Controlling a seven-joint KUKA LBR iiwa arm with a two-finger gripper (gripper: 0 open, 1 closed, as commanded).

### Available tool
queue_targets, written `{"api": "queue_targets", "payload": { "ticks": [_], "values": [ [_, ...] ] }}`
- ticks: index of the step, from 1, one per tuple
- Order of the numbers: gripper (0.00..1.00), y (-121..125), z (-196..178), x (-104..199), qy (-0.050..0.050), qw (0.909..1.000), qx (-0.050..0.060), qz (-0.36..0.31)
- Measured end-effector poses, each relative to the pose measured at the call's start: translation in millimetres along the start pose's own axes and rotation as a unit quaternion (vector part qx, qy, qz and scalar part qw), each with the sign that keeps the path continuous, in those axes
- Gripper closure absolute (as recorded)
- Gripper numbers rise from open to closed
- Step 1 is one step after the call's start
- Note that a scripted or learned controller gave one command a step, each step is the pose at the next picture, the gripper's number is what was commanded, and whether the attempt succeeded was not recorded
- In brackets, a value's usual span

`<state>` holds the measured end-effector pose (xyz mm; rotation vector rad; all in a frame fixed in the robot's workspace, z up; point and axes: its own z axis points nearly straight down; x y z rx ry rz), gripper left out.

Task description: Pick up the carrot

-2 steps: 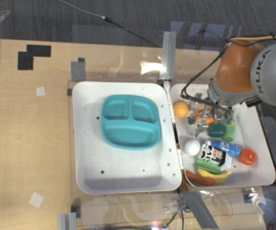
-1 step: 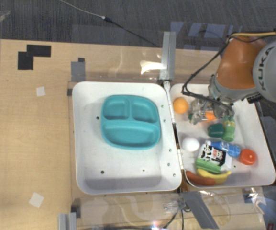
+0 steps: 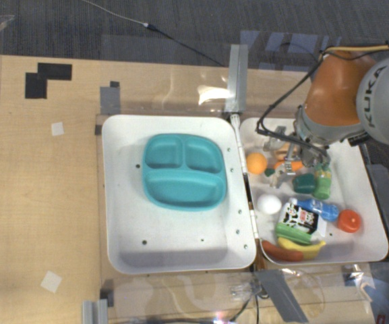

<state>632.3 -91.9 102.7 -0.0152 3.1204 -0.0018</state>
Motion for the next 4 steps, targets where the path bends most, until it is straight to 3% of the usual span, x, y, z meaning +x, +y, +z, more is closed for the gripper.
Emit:
{"api": "queue_targets", "payload": {
  "ticks": [1,2,3,4],
  "values": [
    [0.0,-65,-96,-23,0.001,0.9973,0.002,0.074],
    [0.0,-6,-33,11,0.009,0.9962,-0.001,0.086],
    [0.0,10,12,18,0.003,0.9946,0.0,0.104],
    [0.0,-15,-133,-21,-0.001,0.9924,0.001,0.123]
  ]
}}
